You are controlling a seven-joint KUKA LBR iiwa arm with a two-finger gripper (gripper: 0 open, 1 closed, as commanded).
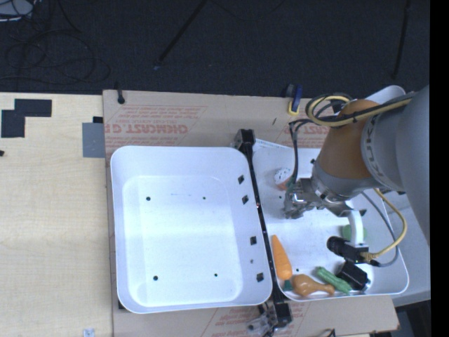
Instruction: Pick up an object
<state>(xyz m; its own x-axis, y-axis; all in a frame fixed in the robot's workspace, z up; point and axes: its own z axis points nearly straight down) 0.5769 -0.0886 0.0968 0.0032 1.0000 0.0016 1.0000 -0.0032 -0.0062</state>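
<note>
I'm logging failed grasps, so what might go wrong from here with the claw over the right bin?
1. The claw hangs apart from the carrot, so closing here would likely catch nothing.
2. The carrot, tan piece and green piece crowd the right bin's near corner; a grasp there may knock neighbours or strike the wall.

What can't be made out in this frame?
Camera view:
- right bin: right side hidden under the arm.
- tan object: blurred, identity unclear.
- small pale-red item by the gripper: too small to identify.
</note>
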